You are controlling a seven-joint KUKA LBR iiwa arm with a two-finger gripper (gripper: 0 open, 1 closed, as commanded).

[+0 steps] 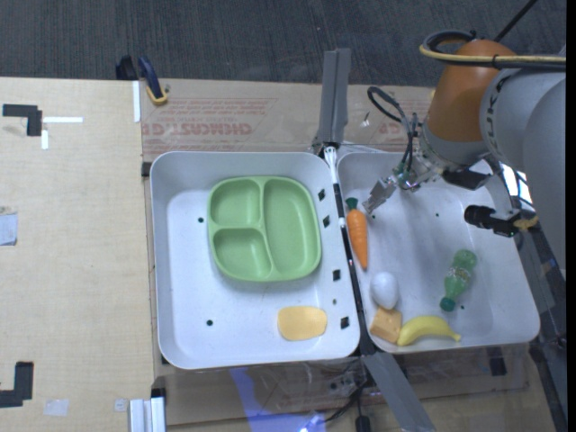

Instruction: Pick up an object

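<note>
The tool [382, 194] is hanging over the far left part of the right bin [504, 331], its tip reaching toward the carrot [358, 236]. Nothing is showing between its fingers, so it is holding nothing; how far apart they are standing is too small to tell. The arm [468, 97] is leaning in above the bin's far edge.

Taking the carrot as the landmark: it is lying lengthwise against the wall that divides the two bins, green end toward the tool. Just nearer the camera from it is sitting a white egg [384, 288], then a yellow block [387, 325] touching a banana [428, 331] at the bin's near edge. Well to the right of the carrot a green bottle [458, 280] is lying on its side. Across the wall to the carrot's left, the other bin [171, 331] is holding a green divided plate [265, 228] and, nearer the camera, a yellow slice [301, 323] of something flat.

The carrot looks like the nearest candidate — and the awkward one. It is pressing close to the wall, so one finger may be landing on the rim or wall rather than beside the carrot, blocking the descent or closing on air. Its tapered, rounded shape could be squirting out sideways if the grip is landing near the thin end. A descent slightly off line could also be nudging it along the wall toward the egg — which would be rolling off easily.
</note>
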